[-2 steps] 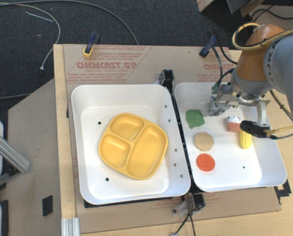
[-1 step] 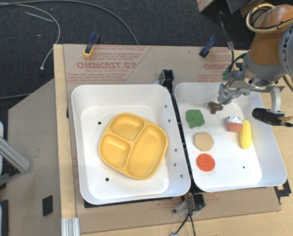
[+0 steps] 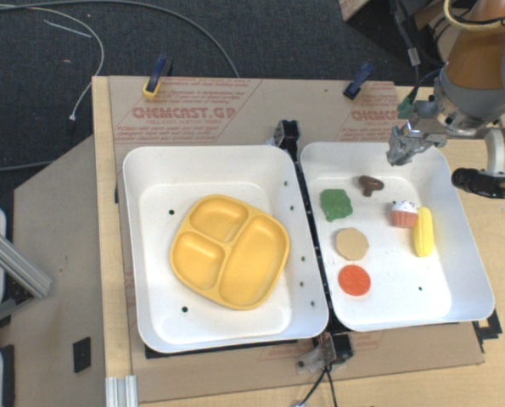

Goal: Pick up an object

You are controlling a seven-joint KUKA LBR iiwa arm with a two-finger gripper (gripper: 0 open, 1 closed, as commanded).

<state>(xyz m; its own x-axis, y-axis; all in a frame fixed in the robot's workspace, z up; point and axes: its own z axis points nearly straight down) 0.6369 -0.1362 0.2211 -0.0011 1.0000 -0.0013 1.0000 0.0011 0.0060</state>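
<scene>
While gripper hovers, small brown piece, dark, lumpy

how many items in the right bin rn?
6, all in the right bin: brown piece near the back, green piece left, tan cookie centre, red disc in front of it, cupcake and yellow corn right. None look hidden.

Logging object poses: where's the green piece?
The green piece lies in the right bin, upper left area, near the divider, above the tan disc and left of the brown piece.
</scene>
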